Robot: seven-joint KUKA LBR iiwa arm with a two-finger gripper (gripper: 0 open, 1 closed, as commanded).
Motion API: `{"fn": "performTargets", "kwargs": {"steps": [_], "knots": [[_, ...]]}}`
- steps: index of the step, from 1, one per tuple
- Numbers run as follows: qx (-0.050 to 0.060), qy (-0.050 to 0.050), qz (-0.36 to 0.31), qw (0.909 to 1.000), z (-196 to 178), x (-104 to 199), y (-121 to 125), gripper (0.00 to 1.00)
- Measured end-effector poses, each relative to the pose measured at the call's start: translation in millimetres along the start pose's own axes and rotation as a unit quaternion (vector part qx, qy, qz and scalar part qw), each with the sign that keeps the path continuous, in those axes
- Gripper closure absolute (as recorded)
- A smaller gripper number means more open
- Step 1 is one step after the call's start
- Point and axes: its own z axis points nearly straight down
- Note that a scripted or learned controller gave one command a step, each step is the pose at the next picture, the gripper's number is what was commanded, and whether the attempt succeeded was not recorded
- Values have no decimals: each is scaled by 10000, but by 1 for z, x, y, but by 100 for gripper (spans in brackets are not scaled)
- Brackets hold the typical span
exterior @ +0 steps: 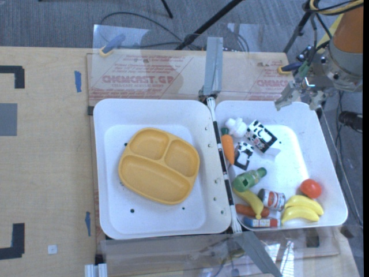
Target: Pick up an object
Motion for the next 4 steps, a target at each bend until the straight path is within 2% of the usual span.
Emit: {"fn": "performTargets", "kwargs": {"steps": [1, 2, 3, 4], "knots": [[0, -3, -380, 9993, 96, 40, 26, 0], [-122, -32, -443, 9989, 152, 28, 17, 0], [-233, -48, -548, 9982, 157, 35, 11, 0], [-85, -29, -778, 9969, 176, 28, 2, 0]]}}
